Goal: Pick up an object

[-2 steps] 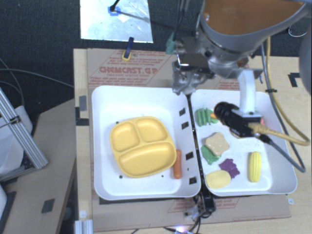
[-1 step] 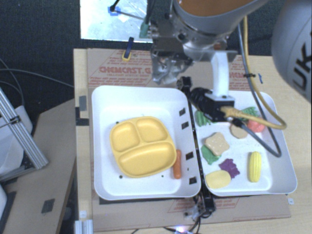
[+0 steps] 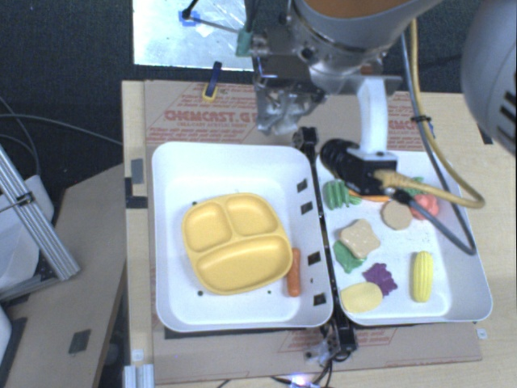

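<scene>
The end effector (image 3: 280, 118) hung at the far side of the scene, over the printed cardboard sheet (image 3: 194, 113) just beyond the far rim of the left bin (image 3: 164, 217). From the slanted overhead view, whether it was apart or together could not be told.

Every loose thing lay nearer than the end effector. In the left bin, a yellow divided plate (image 3: 237, 242) sat in the middle, well apart from the end effector and nearer the viewer. A small orange carrot (image 3: 294, 272) lay just beside the plate's right edge, close to the wall shared with the right bin (image 3: 472, 293).

The right bin held the rest, all to the right of and nearer than the end effector. A green ridged piece (image 3: 335, 194) lay closest to it, at the bin's far left. A tan round piece (image 3: 397, 216) and a red piece (image 3: 427, 204) lay further right. A toast slice (image 3: 359, 238) rested near a green leaf piece (image 3: 347, 258), with purple grapes (image 3: 380, 278), a pale yellow lump (image 3: 361, 297) and a corn cob (image 3: 422, 276) along the near side.

Both bins stood on the cardboard on the bench (image 3: 93, 217).
</scene>
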`<state>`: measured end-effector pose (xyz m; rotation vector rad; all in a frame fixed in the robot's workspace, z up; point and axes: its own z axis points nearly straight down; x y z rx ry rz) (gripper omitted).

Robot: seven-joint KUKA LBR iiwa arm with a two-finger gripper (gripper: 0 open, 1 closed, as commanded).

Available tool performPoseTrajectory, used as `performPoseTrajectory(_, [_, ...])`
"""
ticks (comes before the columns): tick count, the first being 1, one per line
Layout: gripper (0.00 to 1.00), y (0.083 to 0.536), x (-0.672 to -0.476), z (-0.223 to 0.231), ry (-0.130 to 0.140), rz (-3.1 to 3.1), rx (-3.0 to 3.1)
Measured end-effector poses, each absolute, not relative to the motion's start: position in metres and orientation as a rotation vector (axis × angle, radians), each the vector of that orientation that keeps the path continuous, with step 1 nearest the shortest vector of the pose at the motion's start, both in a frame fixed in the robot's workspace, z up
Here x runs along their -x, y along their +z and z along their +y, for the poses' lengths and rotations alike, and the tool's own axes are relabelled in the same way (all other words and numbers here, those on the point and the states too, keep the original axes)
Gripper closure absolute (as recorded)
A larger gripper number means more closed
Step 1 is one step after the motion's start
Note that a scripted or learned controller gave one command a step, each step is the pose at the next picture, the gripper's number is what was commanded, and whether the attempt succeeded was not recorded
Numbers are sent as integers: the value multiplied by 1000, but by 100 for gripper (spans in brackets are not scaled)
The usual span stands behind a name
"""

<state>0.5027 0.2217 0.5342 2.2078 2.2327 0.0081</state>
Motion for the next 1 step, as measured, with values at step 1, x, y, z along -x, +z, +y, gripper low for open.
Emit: performPoseTrajectory(1, [100, 545, -503, 222, 10, 2238, -2201])
